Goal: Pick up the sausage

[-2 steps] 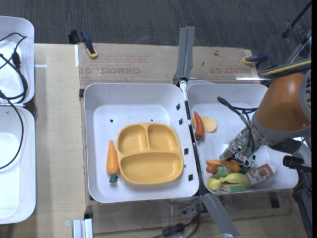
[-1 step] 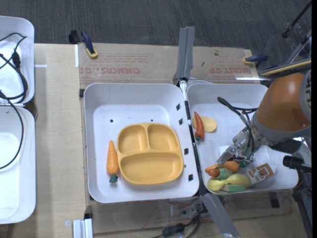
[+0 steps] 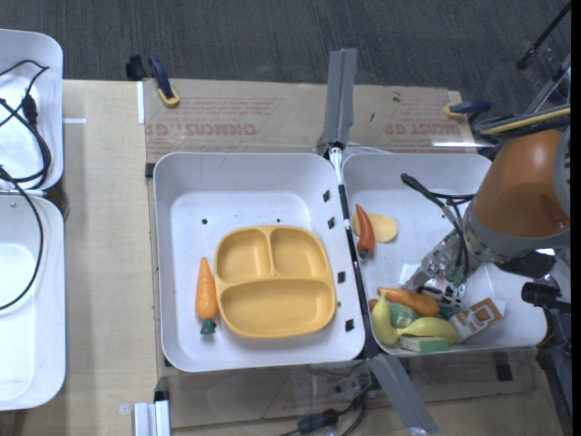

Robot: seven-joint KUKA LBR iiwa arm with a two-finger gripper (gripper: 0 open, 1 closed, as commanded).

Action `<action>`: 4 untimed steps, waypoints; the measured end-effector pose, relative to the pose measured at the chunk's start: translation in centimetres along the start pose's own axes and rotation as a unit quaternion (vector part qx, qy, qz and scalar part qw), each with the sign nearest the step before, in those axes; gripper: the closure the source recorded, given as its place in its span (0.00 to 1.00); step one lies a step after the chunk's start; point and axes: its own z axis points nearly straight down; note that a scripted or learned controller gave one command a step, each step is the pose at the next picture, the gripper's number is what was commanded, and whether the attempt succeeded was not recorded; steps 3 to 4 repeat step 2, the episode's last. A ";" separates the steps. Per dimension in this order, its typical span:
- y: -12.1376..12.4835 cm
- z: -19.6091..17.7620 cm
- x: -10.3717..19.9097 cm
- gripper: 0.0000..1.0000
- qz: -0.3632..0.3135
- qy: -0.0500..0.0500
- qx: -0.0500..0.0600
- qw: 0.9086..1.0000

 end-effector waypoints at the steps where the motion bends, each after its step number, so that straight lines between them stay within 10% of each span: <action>1: 4.4 1.9 -1.8 1.00 -0.085 0.001 0.002 0.996; 2: 4.2 2.4 -1.5 0.00 -0.085 0.006 0.005 0.996; 4: 4.2 2.4 -1.5 0.00 -0.085 0.006 0.005 0.996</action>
